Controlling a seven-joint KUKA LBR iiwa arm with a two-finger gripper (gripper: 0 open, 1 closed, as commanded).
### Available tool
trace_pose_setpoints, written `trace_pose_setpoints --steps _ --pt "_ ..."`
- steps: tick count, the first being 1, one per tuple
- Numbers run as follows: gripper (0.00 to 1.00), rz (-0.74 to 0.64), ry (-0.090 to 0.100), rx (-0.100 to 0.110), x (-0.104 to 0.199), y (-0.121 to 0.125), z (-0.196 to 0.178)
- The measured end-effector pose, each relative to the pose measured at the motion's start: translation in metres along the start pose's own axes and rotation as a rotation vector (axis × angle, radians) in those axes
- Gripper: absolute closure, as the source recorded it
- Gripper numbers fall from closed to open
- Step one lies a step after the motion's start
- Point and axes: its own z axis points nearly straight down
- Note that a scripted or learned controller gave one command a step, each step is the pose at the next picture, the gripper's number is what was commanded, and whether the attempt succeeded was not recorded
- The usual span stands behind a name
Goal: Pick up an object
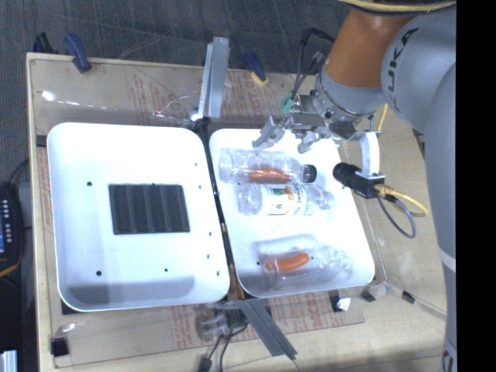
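Three clear plastic bottles lie in the right bin. The far one has an orange band inside and a black cap. Beside it lies a second bottle with a white and orange label. A third bottle with orange inside rests near the front wall. My gripper hangs over the bin's far edge, just above the far bottle. Its fingers are spread apart and nothing is between them.
The left bin holds a dark ribbed rectangle. A grey metal divider rises between the bins at the back. Blue clamps grip the bench's far edge. A black connector with yellow cable hangs by the right bin.
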Motion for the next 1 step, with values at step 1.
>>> trace_pose_setpoints --steps 1 --pt "0.00 -0.215 0.001 0.000 -0.0321 0.0097 0.0692"
